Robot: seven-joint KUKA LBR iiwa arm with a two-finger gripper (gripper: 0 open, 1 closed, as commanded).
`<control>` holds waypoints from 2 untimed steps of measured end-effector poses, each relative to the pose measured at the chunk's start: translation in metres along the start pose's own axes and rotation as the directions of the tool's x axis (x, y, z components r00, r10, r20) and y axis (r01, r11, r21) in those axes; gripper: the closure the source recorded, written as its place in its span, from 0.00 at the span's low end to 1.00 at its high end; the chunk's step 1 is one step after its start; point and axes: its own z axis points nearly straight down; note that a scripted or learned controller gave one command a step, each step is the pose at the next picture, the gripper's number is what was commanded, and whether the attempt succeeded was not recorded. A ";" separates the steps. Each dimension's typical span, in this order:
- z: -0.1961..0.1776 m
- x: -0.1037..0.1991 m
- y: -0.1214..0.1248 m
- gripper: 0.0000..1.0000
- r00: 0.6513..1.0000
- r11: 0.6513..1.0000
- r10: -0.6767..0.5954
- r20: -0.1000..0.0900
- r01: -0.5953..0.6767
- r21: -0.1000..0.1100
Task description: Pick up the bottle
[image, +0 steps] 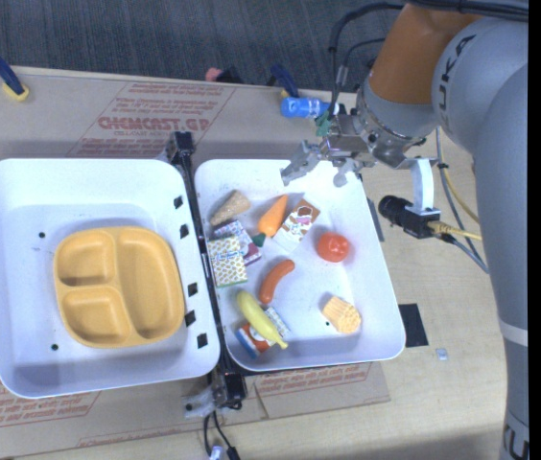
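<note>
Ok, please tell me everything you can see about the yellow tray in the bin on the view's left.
The yellow tray looks like smooth moulded plastic, a rounded rectangle with three compartments: two smaller ones on the view's left side and one longer one on its right. It lies flat, right way up and slightly turned, on the floor of the white bin, apart from the bin's walls.

Bright, even light; soft shadows; slight blur.

bottle (301, 107) | blue, small, pale cap end toward right | lying on its side | on cardboard beyond right bin's far rim, outside both bins
</note>
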 end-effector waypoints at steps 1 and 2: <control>-0.010 0.001 0.000 1.00 1.000 1.000 -0.005 -0.001 0.005 0.003; 0.010 0.025 -0.049 1.00 0.995 0.995 0.100 0.000 -0.100 0.001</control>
